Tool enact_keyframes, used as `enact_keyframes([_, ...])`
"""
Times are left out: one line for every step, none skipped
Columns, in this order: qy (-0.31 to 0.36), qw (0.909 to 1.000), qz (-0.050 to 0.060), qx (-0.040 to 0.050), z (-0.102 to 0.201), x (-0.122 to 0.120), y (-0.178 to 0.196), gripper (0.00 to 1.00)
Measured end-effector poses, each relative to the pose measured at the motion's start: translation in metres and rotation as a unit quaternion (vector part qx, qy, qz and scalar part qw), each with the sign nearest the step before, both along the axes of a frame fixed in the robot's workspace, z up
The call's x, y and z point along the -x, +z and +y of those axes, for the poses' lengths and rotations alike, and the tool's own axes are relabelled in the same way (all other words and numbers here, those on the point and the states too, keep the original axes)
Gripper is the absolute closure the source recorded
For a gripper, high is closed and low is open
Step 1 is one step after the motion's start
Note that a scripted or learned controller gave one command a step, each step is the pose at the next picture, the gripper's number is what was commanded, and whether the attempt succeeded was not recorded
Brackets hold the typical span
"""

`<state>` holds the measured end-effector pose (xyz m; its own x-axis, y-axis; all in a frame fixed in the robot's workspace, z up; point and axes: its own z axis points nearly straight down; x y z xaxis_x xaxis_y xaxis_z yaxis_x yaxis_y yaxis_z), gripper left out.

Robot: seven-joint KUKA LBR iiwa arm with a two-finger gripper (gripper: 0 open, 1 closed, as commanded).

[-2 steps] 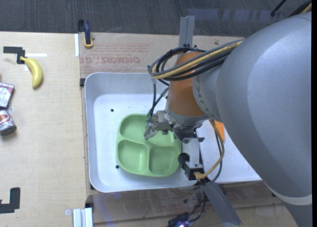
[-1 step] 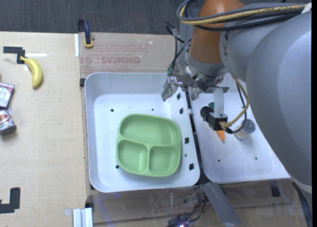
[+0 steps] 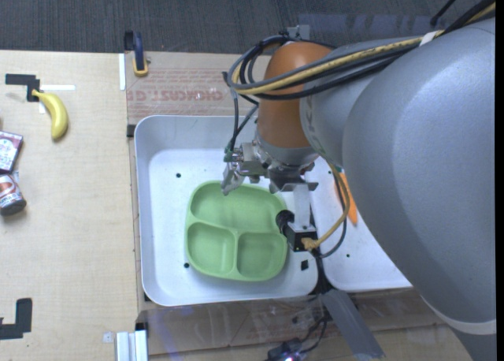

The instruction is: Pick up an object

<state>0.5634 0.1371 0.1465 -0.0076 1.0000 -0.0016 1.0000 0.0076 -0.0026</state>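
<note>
A light green divided plate [image 3: 236, 233] with three compartments lies flat in the left white bin [image 3: 157, 194], toward the bin's front. My gripper [image 3: 264, 182] hangs low over the plate's far rim, under the orange wrist band [image 3: 287, 99]. Its metal tip at the left looks level with the rim, though contact is not clear. The bulky grey arm [image 3: 417, 162] covers most of the right bin [image 3: 370, 265]. A thin orange object [image 3: 346, 198] peeks out beside the arm over the right bin.
A banana [image 3: 55, 115] lies on the wooden bench at the far left, with a small packet [image 3: 8, 150] and a can [image 3: 9, 194] below it. A clamp [image 3: 135, 56] stands behind the left bin. Cables [image 3: 315, 241] dangle from the wrist over the plate's right edge.
</note>
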Motion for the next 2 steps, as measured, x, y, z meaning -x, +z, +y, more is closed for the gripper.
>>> enact_keyframes([0.083,0.9965,-0.008,-0.0009,0.002,0.044,-0.037,0.0])
enact_keyframes([0.035,0.9994,-0.001,-0.0007,-0.005,0.029,-0.054,0.0])
